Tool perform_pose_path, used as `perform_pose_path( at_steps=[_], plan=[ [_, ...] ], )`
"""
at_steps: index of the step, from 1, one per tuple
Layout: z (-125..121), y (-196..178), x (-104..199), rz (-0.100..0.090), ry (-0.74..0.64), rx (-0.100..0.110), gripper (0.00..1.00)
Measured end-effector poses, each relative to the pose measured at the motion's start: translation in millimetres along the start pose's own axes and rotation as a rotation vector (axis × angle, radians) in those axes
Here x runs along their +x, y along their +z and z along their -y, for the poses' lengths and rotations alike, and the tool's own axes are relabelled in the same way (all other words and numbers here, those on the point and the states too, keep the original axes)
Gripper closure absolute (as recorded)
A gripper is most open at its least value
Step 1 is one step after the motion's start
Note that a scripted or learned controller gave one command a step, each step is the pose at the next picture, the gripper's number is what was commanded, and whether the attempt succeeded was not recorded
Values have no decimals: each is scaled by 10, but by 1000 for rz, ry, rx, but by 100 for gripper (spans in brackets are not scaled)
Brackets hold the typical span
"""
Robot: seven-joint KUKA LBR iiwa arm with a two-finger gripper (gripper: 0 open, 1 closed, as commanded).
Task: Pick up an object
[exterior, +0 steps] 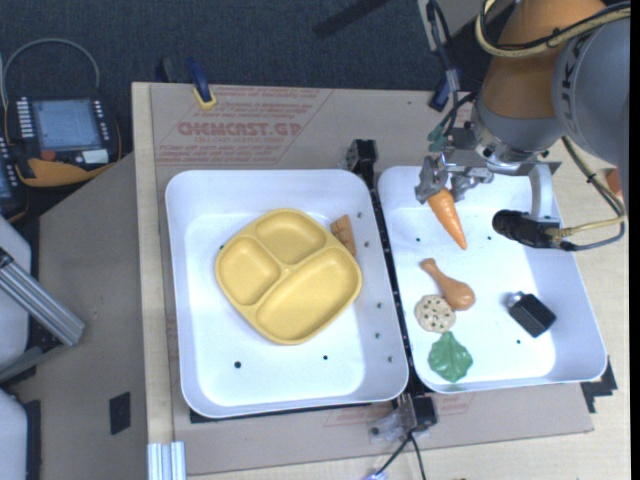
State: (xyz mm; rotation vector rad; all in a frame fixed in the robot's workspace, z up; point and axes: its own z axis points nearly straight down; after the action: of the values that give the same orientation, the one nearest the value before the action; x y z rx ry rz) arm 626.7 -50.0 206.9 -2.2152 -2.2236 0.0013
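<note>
We see the bench (150,268) bearing two white bins side by side. The left bin (190,298) holds a yellow divided plate (288,276) at its centre, with a small brown piece (344,234) touching the plate's rim at 2 o'clock. The arm (540,58) enters from 1 o'clock of the view and reaches over the right bin (570,318). Its gripper (440,190) sits at the far-left corner of that bin, at 11 o'clock of the bin's centre, with the fingers closed on the thick top end of the toy carrot (450,218); the carrot's tip points toward 5 o'clock. Below the carrot we note a drumstick (448,283), then a green leaf (450,357) at 7 o'clock, a black block (530,314) at 4 o'clock, and a speckled cookie (434,313) touching the drumstick's thick end.
</note>
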Motion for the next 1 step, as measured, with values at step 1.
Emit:
perform_pose_path(
  at_steps=[1],
  plan=[
    [32, -142, 524, 1, -1, -4, 100]
  ],
)
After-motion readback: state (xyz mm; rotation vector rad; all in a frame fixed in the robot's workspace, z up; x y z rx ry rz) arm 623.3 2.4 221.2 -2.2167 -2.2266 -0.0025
